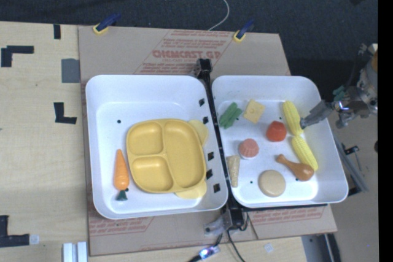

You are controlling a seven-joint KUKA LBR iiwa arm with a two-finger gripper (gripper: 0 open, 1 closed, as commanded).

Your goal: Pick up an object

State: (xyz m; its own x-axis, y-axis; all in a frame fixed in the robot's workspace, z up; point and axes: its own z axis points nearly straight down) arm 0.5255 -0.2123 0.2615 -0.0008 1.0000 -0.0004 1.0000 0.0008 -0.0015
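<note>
White right bin [319,92]: tomato [276,131] at centre, corn [291,116] just right of it, cheese [253,111] up-left, drumstick [295,167] below. Gripper [313,116] beside the corn, right of the tomato; finger state cannot be told.

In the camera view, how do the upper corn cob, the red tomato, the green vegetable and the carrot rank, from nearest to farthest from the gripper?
Measured from the gripper:
1. Upper corn cob, right bin, beside the gripper.
2. Red tomato, right bin, middle.
3. Green vegetable, right bin, left side.
4. Carrot, left bin, far left.
</note>
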